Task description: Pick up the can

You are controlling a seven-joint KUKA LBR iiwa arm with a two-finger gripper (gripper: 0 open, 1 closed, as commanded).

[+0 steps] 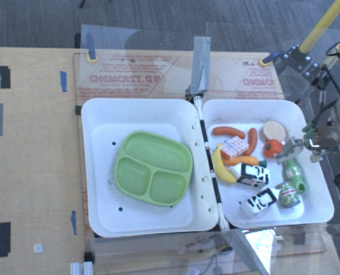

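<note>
The gripper (pixel 299 145) is made of pale grey metal, with short silver fingers and a small green part on its body. Thin dark cables run along the frame behind it. An orange piece shows at the picture's right edge.

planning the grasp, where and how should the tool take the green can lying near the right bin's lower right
Grip the can across its round body at mid-length, coming straight down from above. It appears to lie on its side, with a green bottle just beyond it and a black-and-white carton to its left, so close the fingers across the narrow width, probably clear of both neighbours.
</note>
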